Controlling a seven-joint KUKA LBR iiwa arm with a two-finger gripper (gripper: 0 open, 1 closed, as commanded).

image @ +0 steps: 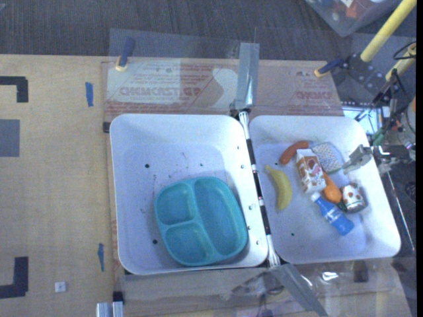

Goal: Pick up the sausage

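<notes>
The sausage (293, 152) is a short orange-red link lying in the right bin (291, 240), near its far wall and a little right of the divider. Its right end touches a small red and white carton (309, 171). A yellow banana (281, 187) lies just in front of it to the left.
More items crowd the right bin: a grey patterned pouch (328, 156), an orange piece (332, 191), a blue bottle (334, 217), a small can (353, 197) and a grey piece (360, 157) by the right wall. The left bin (132, 144) holds a teal divided plate (200, 220).
</notes>
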